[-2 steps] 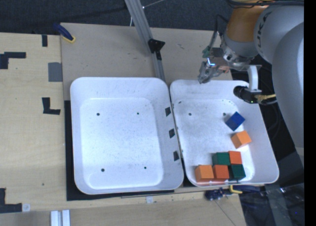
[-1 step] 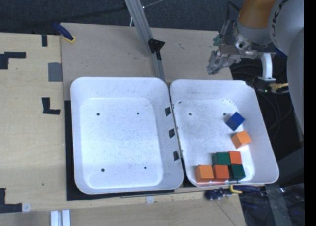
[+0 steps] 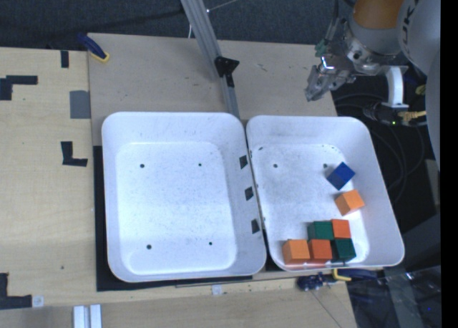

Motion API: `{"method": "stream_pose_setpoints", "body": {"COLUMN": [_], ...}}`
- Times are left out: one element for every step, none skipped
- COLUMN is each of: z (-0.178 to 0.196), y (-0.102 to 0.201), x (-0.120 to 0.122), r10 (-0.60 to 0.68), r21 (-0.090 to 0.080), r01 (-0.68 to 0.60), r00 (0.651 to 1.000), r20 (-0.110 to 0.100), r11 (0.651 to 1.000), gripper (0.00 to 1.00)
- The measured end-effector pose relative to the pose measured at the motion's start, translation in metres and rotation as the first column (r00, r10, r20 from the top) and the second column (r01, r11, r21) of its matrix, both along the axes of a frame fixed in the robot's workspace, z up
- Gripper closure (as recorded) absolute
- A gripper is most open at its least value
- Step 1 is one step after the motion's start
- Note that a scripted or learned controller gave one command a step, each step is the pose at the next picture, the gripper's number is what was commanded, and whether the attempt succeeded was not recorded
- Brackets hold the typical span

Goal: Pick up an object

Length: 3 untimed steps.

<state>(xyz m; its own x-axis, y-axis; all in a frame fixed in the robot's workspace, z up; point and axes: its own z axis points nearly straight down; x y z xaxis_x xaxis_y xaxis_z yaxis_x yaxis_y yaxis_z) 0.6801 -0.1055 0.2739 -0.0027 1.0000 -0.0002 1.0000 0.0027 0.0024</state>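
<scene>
The right bin holds several small blocks. A blue block lies near its right wall, with an orange block just below it. At the bin's near edge a cluster sits together: an orange block, a green block, another orange block and a dark green block. My gripper hangs above the bench beyond the right bin's far edge, well away from the blocks. Nothing shows between its fingers.
The left bin sits beside the right one. A slanted metal pole crosses the bench behind the bins. Cables run along the bench's right side. A blue and yellow tool lies at the far left.
</scene>
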Motion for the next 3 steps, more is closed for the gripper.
{"method": "stream_pose_setpoints", "body": {"z": [-0.002, -0.008, -0.024], "y": [0.043, 0.078, 0.125], "x": [-0.017, -0.042, -0.074], "r10": [0.002, 0.002, 0.003], "r21": [0.001, 0.001, 0.001], "r01": [-0.002, -0.002, -0.003], "r00": [1.0, 1.0, 1.0], "r20": [-0.005, -0.006, -0.007], "r11": [1.0, 1.0, 1.0], "gripper": [1.0, 1.0, 1.0]}}
